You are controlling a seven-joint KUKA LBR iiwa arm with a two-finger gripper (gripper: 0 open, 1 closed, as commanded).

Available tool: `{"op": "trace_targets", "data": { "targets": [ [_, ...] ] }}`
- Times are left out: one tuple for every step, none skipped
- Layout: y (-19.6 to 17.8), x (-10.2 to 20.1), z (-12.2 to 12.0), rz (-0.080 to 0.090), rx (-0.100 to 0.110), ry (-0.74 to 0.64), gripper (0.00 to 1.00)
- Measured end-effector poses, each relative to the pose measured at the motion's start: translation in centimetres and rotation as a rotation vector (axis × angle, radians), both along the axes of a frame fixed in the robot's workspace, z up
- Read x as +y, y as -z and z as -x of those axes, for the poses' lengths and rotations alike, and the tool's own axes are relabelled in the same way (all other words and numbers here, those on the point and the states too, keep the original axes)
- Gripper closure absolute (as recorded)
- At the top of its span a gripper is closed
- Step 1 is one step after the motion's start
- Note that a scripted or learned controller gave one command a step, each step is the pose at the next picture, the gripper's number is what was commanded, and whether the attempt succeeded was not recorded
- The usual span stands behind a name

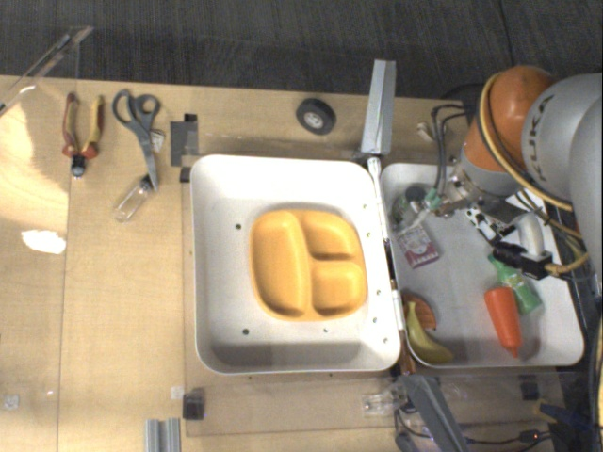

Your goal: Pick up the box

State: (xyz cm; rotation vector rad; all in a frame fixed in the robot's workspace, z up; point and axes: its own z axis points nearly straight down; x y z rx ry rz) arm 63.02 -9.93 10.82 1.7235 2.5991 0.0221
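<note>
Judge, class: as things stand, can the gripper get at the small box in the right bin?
Probably yes. The gripper hangs just above-right of the box, which lies flat on the right bin floor, away from the carrot and banana.

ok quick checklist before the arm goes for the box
1. Box located: ok, small box in the right bin, near its left wall.
2. Gripper position: ok, low over the bin just above the box.
3. Box in grasp: not ok, it lies on the bin floor.
4. Finger state: cannot tell.
5. Clutter beside the box: ok, carrot and banana lie apart from it.
6. Left bin: ok, holds a yellow tray.
</note>
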Motion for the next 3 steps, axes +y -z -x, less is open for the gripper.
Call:
{"op": "trace_targets", "data": {
  "targets": [
    [1.9, 0.7, 2.3, 0.001, 0.013, 0.078, 0.0],
    [0.6, 0.8, 2.0, 0.001, 0.004, 0.074, 1.0],
    [-12.7, 4.3, 2.2, -0.004, 0.019, 0.21, 1.0]
  ]
}}
